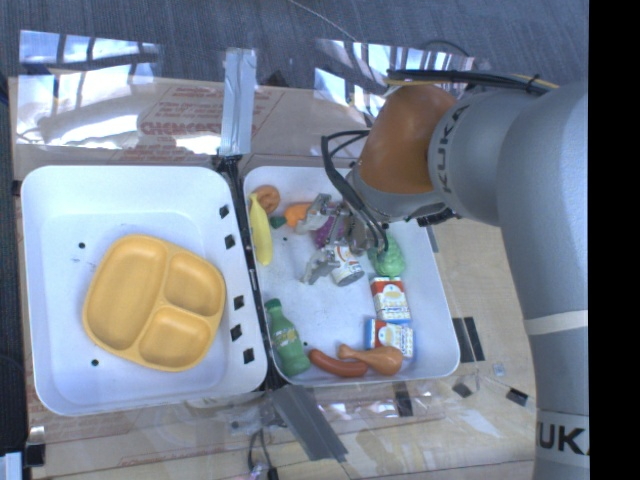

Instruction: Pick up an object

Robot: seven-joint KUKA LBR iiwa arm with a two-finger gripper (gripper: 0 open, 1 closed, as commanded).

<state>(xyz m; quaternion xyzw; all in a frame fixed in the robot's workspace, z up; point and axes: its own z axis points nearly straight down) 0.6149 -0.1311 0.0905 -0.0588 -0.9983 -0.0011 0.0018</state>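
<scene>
Objects lie loose in the right bin [430, 298]: a white cup [349, 271] at its centre, directly beneath the tool [328, 260]. Whether the tool is open or closed, I cannot tell. Nothing looks lifted; the pick remains.

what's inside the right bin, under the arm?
Right bin holds a banana, green bottle, sausage, drumstick, two cartons, a green item and an orange piece. The tool sits over a small can. The arm covers the bin's upper right corner.
</scene>
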